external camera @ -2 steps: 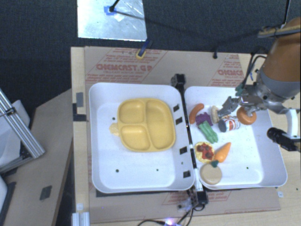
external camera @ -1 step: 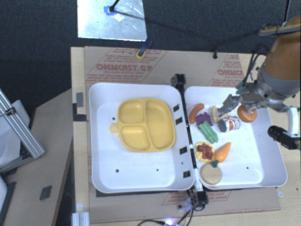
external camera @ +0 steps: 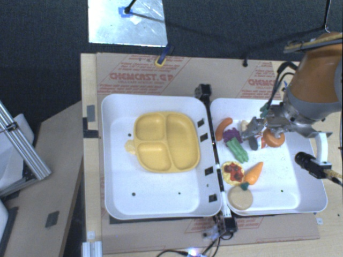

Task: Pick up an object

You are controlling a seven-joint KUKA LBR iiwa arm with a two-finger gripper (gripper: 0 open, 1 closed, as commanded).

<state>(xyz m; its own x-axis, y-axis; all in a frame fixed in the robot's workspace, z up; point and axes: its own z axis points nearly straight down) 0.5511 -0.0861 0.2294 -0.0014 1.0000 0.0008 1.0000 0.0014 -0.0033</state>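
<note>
**Pincer low over the toy food in the right bin**

The grey metal pincer [external camera: 254, 134] hangs low over the right-hand shallow white plastic bin [external camera: 300, 197]; I cannot tell how it is set or whether anything sits in it. It probably hovers there because the crowd of toys offers the most targets for a pick.

Just left of the pincer lies a small purple toy piece [external camera: 232, 135], with a ridged green toy vegetable [external camera: 238, 152] touching it below. Further left is an orange-red sausage-shaped toy [external camera: 222, 127]. Right of the pincer, partly behind the wrist, sits a round orange toy fruit [external camera: 275, 139]. Below the pincer rest a red-and-yellow flat toy slice [external camera: 233, 171], an orange toy carrot [external camera: 253, 173] and a tan round toy biscuit [external camera: 240, 197].

Well left of the pincer, in the neighbouring white bin [external camera: 118, 197], a yellow plastic divided plate [external camera: 161, 142] lies flat. Both bins sit on the cardboard-covered counter [external camera: 139, 74].
</note>
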